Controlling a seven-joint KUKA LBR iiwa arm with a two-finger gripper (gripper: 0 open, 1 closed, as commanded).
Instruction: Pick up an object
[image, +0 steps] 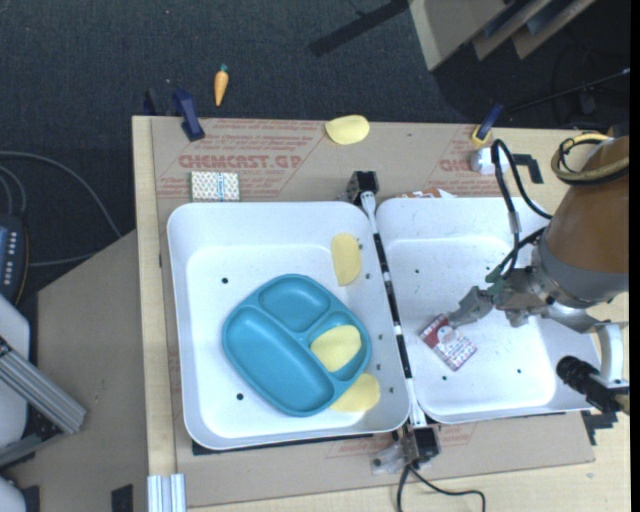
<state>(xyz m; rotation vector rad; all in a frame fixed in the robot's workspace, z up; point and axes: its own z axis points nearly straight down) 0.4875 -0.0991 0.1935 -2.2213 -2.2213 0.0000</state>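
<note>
The hand (470, 312) hovers beside the packet (448, 342); its grip I cannot tell. The packet is probably light, flat, crinkly; pinch an edge.

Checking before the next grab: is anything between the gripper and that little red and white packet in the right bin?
Nothing visible. The gripper sits right beside the red and white packet on the bare floor of the right bin.
</note>
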